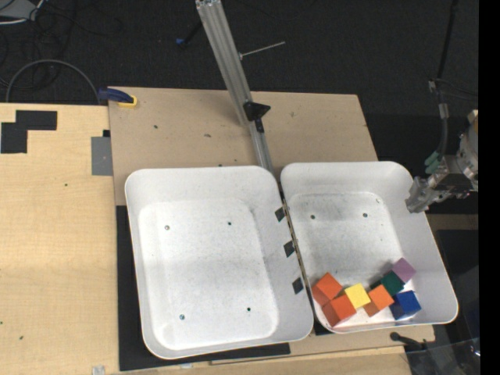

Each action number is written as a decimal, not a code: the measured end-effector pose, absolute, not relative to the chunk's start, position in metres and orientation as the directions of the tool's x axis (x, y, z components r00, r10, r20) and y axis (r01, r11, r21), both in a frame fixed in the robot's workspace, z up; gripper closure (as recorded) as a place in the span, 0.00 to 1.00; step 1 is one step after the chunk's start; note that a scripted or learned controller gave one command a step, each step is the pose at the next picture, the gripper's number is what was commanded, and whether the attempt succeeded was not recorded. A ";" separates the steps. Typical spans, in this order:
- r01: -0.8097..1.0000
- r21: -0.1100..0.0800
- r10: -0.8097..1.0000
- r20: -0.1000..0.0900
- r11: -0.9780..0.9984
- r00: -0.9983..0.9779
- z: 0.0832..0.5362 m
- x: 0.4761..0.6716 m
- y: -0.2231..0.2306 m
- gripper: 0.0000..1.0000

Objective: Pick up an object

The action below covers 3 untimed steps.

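Observation:
Several small blocks lie clustered in the near corner of the right bin (351,186): an orange block (328,286), a red-orange block (339,309), a yellow block (358,296), another orange block (381,297), a green block (391,283), a purple block (403,270) and a blue block (406,304). My gripper (419,195) hangs at the right bin's far right rim, well away from the blocks, with nothing visible in it.
The left bin (207,256) sits beside the right one, joined by black clips (289,247). A slanted aluminium rail (231,69) rises behind the bins. A blue and yellow clamp (119,96) rests at the bench's back left corner.

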<state>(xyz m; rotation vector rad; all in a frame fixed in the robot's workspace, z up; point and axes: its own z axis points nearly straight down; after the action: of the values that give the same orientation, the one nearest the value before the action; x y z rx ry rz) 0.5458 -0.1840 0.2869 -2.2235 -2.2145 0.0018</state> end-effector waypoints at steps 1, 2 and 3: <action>1.000 0.001 1.000 0.000 0.003 -0.003 0.278 0.625 -0.168 1.00; 1.000 -0.002 1.000 0.000 0.001 -0.001 0.101 0.666 -0.155 1.00; 1.000 -0.003 1.000 0.000 0.006 -0.006 0.100 0.666 -0.154 0.00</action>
<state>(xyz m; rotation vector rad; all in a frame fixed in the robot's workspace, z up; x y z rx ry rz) 0.6662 -0.1544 0.1002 -2.2140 -2.2263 0.0029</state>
